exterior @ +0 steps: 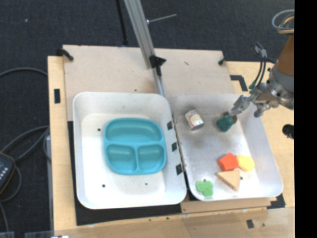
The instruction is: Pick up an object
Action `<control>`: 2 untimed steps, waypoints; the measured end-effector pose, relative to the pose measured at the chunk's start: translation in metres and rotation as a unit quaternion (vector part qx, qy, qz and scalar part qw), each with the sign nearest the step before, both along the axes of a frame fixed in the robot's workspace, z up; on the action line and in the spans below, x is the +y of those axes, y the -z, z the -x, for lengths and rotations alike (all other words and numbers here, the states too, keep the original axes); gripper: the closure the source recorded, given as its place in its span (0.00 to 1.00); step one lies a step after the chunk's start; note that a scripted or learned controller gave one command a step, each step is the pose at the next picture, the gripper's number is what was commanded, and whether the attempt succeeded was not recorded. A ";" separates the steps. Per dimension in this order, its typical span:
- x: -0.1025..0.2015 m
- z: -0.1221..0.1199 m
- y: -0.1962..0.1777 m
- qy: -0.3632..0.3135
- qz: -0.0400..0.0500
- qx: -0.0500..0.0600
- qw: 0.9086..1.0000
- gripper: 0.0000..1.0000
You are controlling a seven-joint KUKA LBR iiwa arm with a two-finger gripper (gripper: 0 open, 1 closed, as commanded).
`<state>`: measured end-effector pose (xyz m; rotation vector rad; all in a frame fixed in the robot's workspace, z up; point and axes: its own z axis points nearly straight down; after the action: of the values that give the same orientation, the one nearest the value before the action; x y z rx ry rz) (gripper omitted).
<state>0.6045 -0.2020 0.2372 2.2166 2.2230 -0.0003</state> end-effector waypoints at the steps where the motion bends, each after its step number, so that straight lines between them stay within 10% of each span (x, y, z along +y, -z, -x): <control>1: 0.000 0.000 0.000 0.000 0.000 0.000 1.000 0.00; 2: 0.001 0.004 0.043 0.001 0.000 0.002 1.000 0.00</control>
<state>0.6003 -0.2013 0.1945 2.2219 2.2222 -0.0047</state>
